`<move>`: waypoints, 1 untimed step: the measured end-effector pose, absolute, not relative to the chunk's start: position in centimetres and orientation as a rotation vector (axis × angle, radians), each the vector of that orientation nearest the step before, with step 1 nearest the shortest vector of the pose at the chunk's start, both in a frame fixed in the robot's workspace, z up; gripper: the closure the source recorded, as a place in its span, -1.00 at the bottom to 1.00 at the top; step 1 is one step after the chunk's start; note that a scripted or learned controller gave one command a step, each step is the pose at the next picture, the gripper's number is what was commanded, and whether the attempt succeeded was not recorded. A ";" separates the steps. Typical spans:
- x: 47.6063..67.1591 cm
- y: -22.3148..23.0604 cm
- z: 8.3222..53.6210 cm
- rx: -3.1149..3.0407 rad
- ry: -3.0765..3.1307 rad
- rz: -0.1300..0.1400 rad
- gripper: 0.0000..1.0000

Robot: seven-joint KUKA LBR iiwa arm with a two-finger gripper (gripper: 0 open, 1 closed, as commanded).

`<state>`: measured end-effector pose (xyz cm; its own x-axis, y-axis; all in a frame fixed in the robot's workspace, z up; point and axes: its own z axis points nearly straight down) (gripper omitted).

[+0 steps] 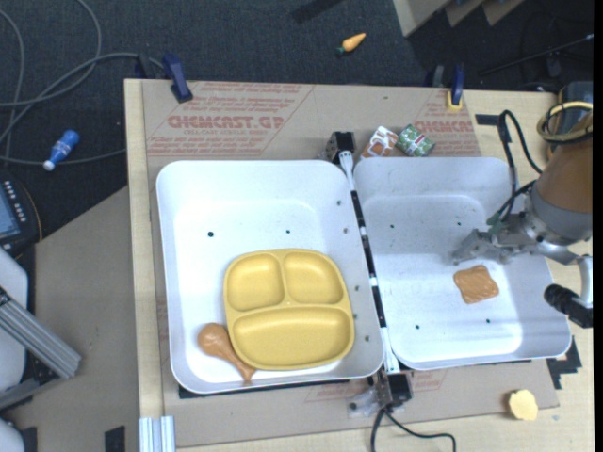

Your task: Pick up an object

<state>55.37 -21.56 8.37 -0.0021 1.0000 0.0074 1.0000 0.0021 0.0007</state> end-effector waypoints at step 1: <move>49.4 -15.6 12.7 -2.215 -2.220 -0.001 -1.00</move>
<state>49.38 -15.59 12.67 -0.0025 1.0000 0.0043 1.0000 0.0026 -0.0037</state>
